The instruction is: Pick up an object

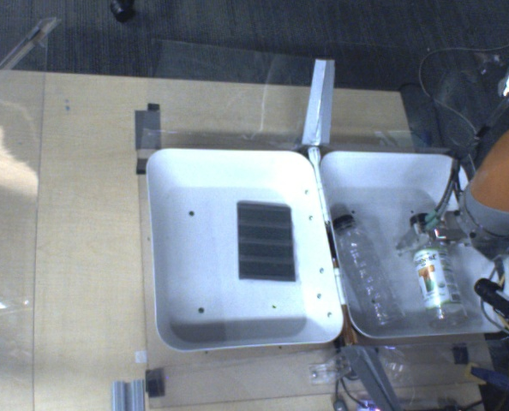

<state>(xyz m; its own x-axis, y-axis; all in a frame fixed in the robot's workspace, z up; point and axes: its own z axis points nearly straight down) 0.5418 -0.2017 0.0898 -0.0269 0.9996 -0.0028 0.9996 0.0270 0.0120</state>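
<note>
- In the camera view, two shallow white bins sat side by side on a pale wooden bench (74,255), the left bin (173,229) and the right bin (383,174) meeting along their inner rims.
- A dark ribbed rectangular pad (266,241) lay flat near the middle of the left bin, apart from every wall.
- In the right bin, a clear plastic bottle (363,271) with a black cap lay on its side close to the wall shared with the left bin, cap toward the far side.
- A smaller bottle (433,282) with a white, green and orange label lay farther right in that bin, well apart from the clear one, its length running roughly front to back.
- The arm (501,178) reached in from the right, its orange band showing above the right bin's far right corner.
- The gripper (428,228) hung just above the top end of the labelled bottle, near or touching it; which could not be told.
- Whether its fingers stood wide or narrow could not be told, since dark fittings and cables crowded them.
- Nothing was seen between the fingers.
</note>
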